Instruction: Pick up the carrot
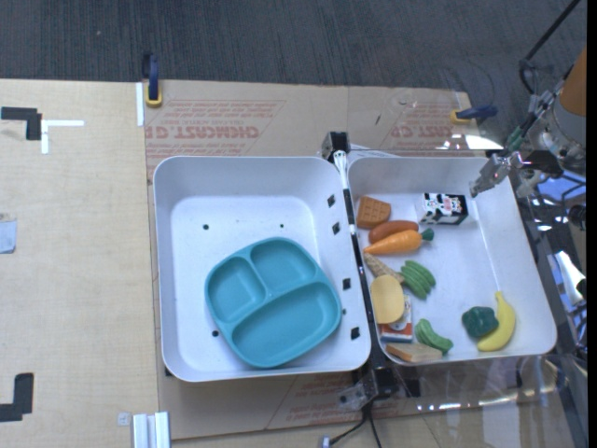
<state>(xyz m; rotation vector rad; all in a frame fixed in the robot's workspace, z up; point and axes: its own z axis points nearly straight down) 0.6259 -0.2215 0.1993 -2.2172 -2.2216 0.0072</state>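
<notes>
The carrot (395, 242) is orange with a small green top. It lies on its side at the left of the right bin (504, 250), its green end pointing right. A reddish piece rests just behind it. My gripper (487, 177) hangs at the bin's back right corner, well to the right of the carrot and above it. The gripper holds nothing that I can see.
Around the carrot lie a brown waffle piece (372, 212), a black and white box (443, 208), green vegetables (418, 278), a pale round piece (387, 299), a dark green piece (478, 321) and a banana (502, 325). The left bin (187, 203) holds a teal divided plate (272, 299).
</notes>
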